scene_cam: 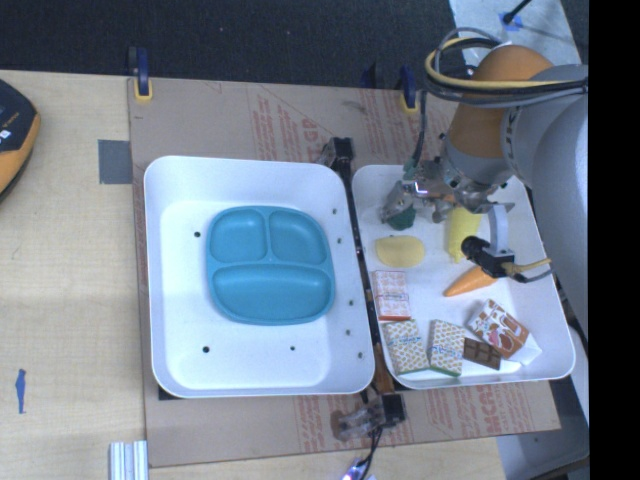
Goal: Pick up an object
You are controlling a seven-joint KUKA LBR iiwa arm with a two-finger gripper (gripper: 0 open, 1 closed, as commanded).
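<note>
Fingers (402,211) (spread unclear) beside yellow chip (400,251)

Grey arm (545,128) with orange wrist band (500,98) reaching in from the right, its two-finger gripper (425,193) pointing downward.

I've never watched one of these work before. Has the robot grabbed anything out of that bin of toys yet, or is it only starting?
Only starting, it seems. The gripper is down in the right bin, by a small green item. I can't see anything between its fingers. The pale yellow piece, carrot and packets lie in the bin. Grasping and lifting remain.
</note>
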